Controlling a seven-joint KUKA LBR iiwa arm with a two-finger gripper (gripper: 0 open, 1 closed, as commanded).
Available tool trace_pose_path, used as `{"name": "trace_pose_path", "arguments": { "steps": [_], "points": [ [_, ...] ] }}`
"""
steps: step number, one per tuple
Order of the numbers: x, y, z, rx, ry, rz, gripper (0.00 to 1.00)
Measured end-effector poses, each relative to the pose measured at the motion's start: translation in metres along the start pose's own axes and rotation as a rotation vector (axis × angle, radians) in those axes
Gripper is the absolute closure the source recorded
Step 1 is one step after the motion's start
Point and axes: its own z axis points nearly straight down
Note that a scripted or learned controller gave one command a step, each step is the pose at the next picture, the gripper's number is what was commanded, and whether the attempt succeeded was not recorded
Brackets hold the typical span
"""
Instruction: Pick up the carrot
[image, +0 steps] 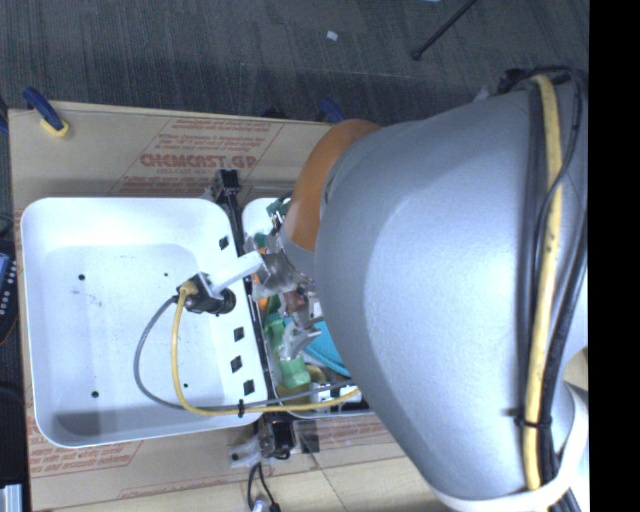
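The arm (440, 280) is nearest the camera, its grey body covering most of the right bin (262, 214), with the orange band (315, 190) just above the wrist. Under it, the wrist hardware hangs low over the right bin's left strip, right beside the divider between the 2 bins. Gripper (285, 300): can't tell its state, the arm and wrist clutter hide the tip. A bracket with a black fitting (210, 297) sticks out over the left bin (60, 230), and a yellow and grey cable loop (165, 365) droops across that bin's floor. In the visible sliver of the right bin there's a jumble: a green item (293, 375) near the lower edge, a blue piece (325, 350) just beside it, some small reddish-orange bits near the wrist. Carrot: can't identify it for sure; it's likely in the right bin, either in that clutter or hidden under the arm. Farther out, the cardboard sheet (190, 150) under both bins, then dark floor. Progress call: looks like the reach or descent stage over the right bin. No grasp is confirmed and nothing is visibly lifted. The grasp and the lift are both left to do.
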Motion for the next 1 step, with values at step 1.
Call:
{"name": "trace_pose_path", "arguments": {
  "steps": [1],
  "points": [
    [-0.029, 0.0164, -0.0937, 0.001, 0.01, 0.018, 0.0]
  ]
}}
